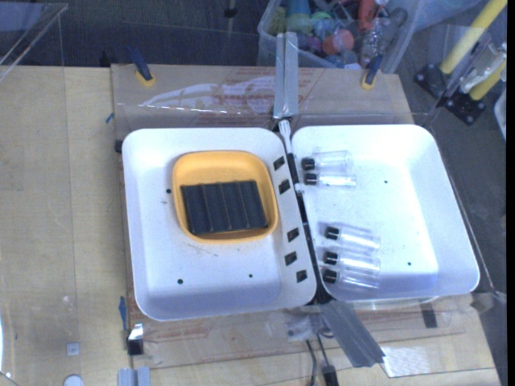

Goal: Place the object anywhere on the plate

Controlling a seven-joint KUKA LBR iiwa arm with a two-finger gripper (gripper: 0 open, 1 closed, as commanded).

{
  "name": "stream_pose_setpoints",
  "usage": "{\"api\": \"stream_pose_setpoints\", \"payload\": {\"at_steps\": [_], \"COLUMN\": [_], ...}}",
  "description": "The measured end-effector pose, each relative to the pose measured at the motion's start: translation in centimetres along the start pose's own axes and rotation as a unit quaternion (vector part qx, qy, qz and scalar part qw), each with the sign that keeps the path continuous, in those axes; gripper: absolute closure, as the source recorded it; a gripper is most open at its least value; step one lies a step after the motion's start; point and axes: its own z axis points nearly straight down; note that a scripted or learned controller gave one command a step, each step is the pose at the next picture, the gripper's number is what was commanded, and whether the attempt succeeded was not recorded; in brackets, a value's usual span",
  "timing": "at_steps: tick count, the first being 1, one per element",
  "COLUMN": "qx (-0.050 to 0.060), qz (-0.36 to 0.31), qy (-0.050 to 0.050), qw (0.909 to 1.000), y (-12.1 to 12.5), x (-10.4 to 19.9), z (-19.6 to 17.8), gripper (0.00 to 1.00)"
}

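Metal comes nearest: a grey slanted bracket sits at the bench's near edge, just below the seam where the two bins meet. A small blue clip stands by the near left corner of the left bin.

In the right bin, three clear vials with black caps lie on their sides close to its left wall, caps toward the seam. The nearest vial is just beside the middle one, and the third lies a little farther in. Beyond them, near the bin's far left corner, two more capped vials lie side by side. A row of black tabs runs along the seam between the bins.

The yellow plate, rounded and square, rests in the left bin toward its far right part, close to the seam. The black ridged block lies flat on the plate, wholly inside its rim and toward its near side.

Whether the pincer stands apart or together, I cannot tell.

Past the bins, an upright metal bar rises from the seam's far end, with a blue clamp at the far left and another at the far right. Farthest off stands a clear tote of coloured toys.
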Motion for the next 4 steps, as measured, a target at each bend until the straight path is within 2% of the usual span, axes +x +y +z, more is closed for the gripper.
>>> {"api": "stream_pose_setpoints", "payload": {"at_steps": [1,2,3,4], "qx": [-0.002,-0.001,0.000,-0.001], "qz": [-0.002,-0.150,-0.339,-0.476], "qy": [-0.002,0.000,0.002,0.002], "qw": [1.0000,0.9887,0.9409,0.8792], "y": [0.2,0.1,-3.8,-3.9], "x": [0.2,-0.1,1.0,1.1], "z": [-1.1,-2.6,-2.7,-2.7], "gripper": [1.00,1.00,1.00,1.00]}}
